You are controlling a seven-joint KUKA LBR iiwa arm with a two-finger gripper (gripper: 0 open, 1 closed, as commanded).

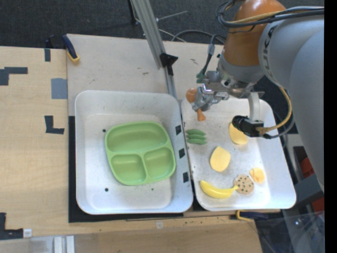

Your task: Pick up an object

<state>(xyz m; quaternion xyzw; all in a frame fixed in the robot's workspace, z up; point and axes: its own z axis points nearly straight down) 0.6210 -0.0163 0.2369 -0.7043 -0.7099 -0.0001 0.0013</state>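
Orange plastic, moulded as a small toy carrot [196,102] with a rounded head and a thin tapered tip, hangs at the two-finger gripper [202,100] above the far left corner of the right-hand shallow white bin [279,191]. The rounded head shows to the left of the fingers and the tip points down below them, so the piece looks clamped between them and clear of the bin floor; contact itself is partly hidden by the metal finger hardware.

Handling judgement: the piece is likely light, hollow and stiff, with a smooth, slippery skin. It would not crush easily, but the taper could let it slide out. The thicker upper body is the safer place to hold, across its narrow width.

Arm pose: the grey arm enters from the right, its orange-banded wrist [247,33] above the bin's far edge, the tool pointing down and slightly left.

Remaining in the right bin: a green toy pea pod [196,136], a yellow lemon-shaped piece [220,159], a yellow toy banana [216,190], a speckled round cookie [243,184], a small orange-yellow chunk [257,175] and a yellow piece [238,134] beside the black cable fitting. The left-hand white bin [84,141] bears a green divided plastic tray [139,153].
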